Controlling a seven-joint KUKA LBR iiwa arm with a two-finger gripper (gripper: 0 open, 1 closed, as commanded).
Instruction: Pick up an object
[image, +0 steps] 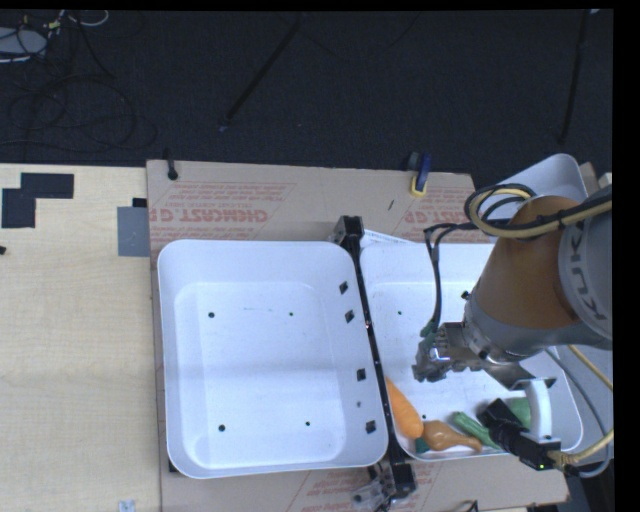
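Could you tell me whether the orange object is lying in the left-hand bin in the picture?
No, the orange object lies in the right bin, against its left wall, beside a green object.

Above the right bin (400, 290), the arm (560, 270) is grey with an orange band, black and yellow cables looped on top.

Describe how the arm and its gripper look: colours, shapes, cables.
The arm is bulky and rounded, grey with a broad orange band above the wrist. Yellow and black cables loop over its top, and a thin black one hangs down. The gripper is small, dark metal.
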